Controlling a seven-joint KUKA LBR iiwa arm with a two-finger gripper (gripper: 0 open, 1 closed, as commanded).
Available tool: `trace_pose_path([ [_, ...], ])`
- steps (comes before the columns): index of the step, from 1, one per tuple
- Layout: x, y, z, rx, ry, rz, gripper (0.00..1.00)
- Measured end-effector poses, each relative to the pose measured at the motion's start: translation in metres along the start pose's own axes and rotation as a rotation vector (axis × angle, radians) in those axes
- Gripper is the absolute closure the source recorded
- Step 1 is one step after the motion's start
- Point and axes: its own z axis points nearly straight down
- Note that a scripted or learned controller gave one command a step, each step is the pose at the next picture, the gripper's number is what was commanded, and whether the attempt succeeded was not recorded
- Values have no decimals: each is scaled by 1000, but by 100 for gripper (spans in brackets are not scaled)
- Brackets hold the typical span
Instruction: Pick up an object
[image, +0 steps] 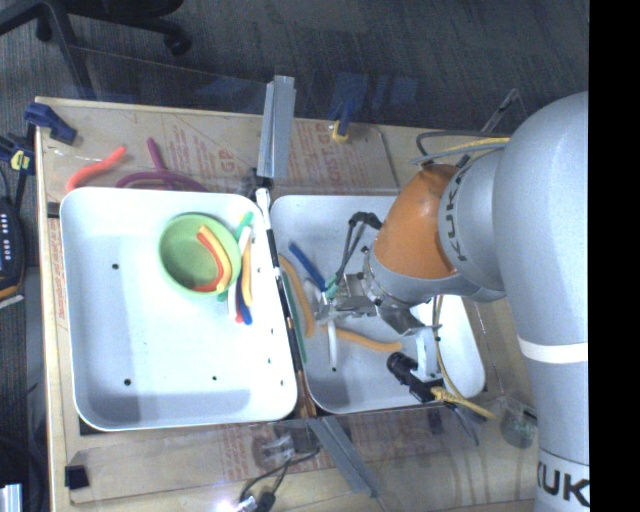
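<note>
My gripper (335, 303) is low over the left half of the right bin (460, 375), and the grey and orange arm covers the bin's right side. A blue strip (305, 266) lies just up and left of the gripper. Below and to its right lies an orange strip (366, 341). Another orange strip (303, 302) and a dark green one (289, 300) run along the bin's left wall. Nothing can be made out in the gripper's grasp.
The left bin (120, 340) holds a green bowl (186, 256) with yellow and red curved strips (215, 255) in it, and several coloured strips (243, 285) beside the bowl. Orange (95, 170) and purple (160, 180) strips lie on the bench behind that bin.
</note>
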Motion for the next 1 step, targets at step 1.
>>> trace_pose_path([
  [1, 0, 0, 0, 0, 0, 0, 0],
])
